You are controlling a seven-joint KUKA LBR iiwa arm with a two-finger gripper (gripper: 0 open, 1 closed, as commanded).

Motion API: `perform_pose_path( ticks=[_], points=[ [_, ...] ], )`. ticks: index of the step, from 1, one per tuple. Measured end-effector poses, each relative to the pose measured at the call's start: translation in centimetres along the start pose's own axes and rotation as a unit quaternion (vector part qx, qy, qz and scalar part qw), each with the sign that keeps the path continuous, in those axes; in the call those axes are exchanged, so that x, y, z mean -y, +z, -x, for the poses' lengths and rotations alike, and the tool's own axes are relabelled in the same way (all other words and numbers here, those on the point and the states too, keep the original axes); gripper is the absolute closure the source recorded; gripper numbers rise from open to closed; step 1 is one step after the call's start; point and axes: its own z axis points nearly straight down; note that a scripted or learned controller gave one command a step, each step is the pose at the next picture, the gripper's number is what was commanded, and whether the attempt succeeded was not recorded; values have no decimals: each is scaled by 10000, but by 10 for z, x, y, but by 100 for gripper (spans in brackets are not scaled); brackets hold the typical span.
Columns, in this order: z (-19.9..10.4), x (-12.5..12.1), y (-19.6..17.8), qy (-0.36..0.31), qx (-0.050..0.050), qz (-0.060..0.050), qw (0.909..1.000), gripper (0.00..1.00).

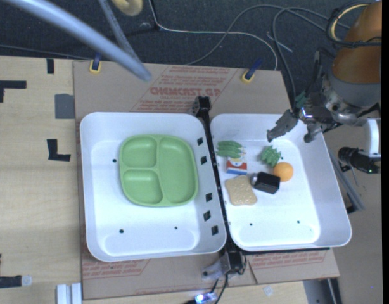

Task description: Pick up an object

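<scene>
The right bin (pixel 321 189) holds several small items: a green leafy piece (pixel 230 148), a small red, white and blue box (pixel 236 165), a green broccoli-like piece (pixel 269 154), an orange ball (pixel 283 171), a black block (pixel 266 182) and a tan slice like bread (pixel 241 190). My gripper (pixel 294 132) hangs over the bin's upper right part, above and to the right of the broccoli piece. Its two fingers are spread apart with nothing between them.
A green divided plate (pixel 159 170) lies in the left bin (pixel 99 189). A black divider (pixel 210 170) runs between the bins. Cables trail across the dark area behind the bench, and a grey bar (pixel 74 27) crosses the upper left.
</scene>
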Motion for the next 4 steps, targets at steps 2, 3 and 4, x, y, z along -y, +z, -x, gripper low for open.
perform_pose_path(
  ticks=[2,3,4],
  points=[
    [2,4,58,-6,8,18,10000,0],
    [12,8,114,-2,9,19,10000,0],
    [6,8,178,-11,4,18,10000,0]
  ],
)
